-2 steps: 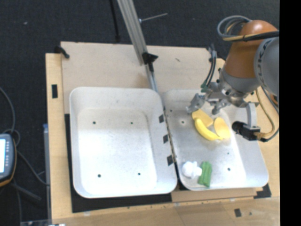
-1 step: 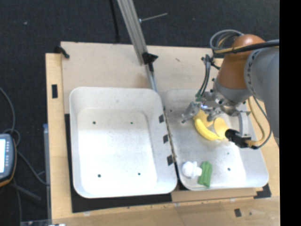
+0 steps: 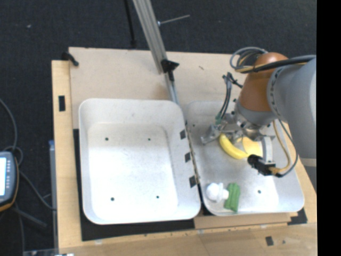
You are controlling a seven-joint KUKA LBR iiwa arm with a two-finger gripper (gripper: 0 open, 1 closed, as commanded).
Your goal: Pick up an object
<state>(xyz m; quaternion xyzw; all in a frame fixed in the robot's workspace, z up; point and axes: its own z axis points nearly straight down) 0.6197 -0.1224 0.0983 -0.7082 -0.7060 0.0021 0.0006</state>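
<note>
Tool (image 3: 238,135) over right bin (image 3: 290,196), directly above banana (image 3: 234,148); finger state hidden, cannot tell.

Arm (image 3: 277,97) overhangs banana (image 3: 234,148); left bin (image 3: 133,108) lies open.

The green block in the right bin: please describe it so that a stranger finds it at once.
Look at the shallow white right-hand bin, under the grey arm. Along its near edge lies a small green rectangular block, touching a small round white object on its left. Unlike the curved yellow banana farther back, it is green and straight-sided.
</note>
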